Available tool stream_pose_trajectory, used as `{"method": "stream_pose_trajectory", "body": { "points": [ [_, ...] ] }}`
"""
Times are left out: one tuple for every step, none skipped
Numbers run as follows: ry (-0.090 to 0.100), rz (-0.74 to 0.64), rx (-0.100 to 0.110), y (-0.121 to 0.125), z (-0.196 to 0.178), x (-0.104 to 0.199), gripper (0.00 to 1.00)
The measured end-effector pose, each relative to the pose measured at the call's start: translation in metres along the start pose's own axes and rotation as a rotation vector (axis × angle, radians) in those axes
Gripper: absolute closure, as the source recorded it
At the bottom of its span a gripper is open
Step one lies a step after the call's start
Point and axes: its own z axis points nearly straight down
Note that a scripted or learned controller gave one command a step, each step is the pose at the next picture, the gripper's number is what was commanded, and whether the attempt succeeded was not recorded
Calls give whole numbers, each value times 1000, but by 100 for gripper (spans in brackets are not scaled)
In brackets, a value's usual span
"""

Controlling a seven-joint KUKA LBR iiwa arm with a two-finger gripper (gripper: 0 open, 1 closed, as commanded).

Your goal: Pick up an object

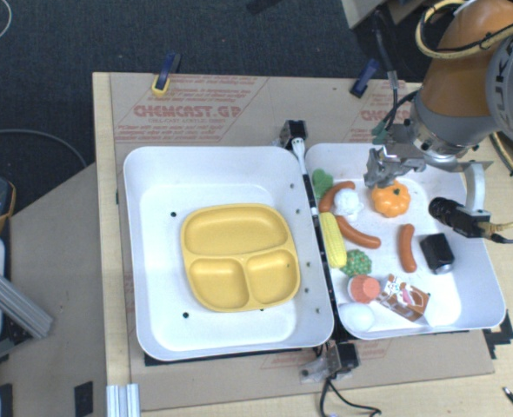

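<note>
Count: 2 white bins (145, 233) (476, 295), 1 yellow divided tray (239, 254), 3 sausages (359, 234) (406, 247) (332, 195), 2 green veg pieces (323, 181) (358, 261), 1 corn cob (332, 241), 1 orange pumpkin (391, 201), 1 white ball (349, 202), 1 white egg (356, 317), 1 red round piece (366, 289), 1 brown packet (405, 298), 1 black block (436, 252)

Setting: robotics lab test cell. Worktop (196, 102) is a sheet printed "CHEMCAST", held by spring clamps at 11 o'clock (163, 75) and 1 o'clock (363, 78). Grey-and-orange industrial arm (465, 59) at 2 o'clock. Central white bin (143, 224); second bin (469, 276) at 3 o'clock holds plastic toy food (332, 238). Aluminium extrusion (17, 307) at 8 o'clock. Loose cable (39, 132) on dark carpet (109, 16).
</note>
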Motion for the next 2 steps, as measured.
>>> {"method": "stream_pose_trajectory", "body": {
  "points": [
    [0, 1, -1, 7, 0, -5, 100],
    [0, 1, -2, 7, -3, -1, 100]
  ]
}}
